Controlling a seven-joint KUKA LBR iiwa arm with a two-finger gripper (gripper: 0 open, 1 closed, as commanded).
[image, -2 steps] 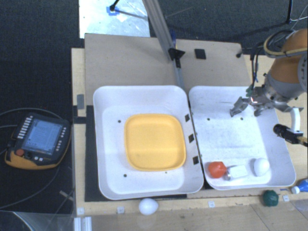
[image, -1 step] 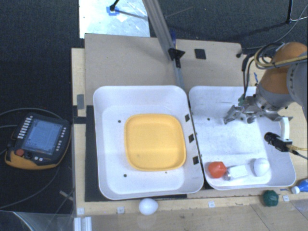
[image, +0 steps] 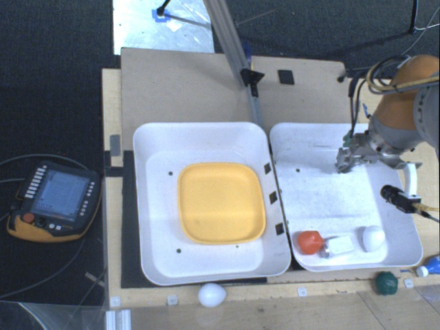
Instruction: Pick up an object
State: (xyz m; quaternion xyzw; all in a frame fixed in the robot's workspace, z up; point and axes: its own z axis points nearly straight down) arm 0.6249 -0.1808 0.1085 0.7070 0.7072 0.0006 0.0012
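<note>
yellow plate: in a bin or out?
In. The yellow plate lies flat on the left bin floor, inside its rim.

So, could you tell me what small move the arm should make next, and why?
Probably shift the tool toward the near edge of the right bin, then lower it. It sits over bare floor at the bin's far side, while the orange object and white ball lie along the near wall.
</note>
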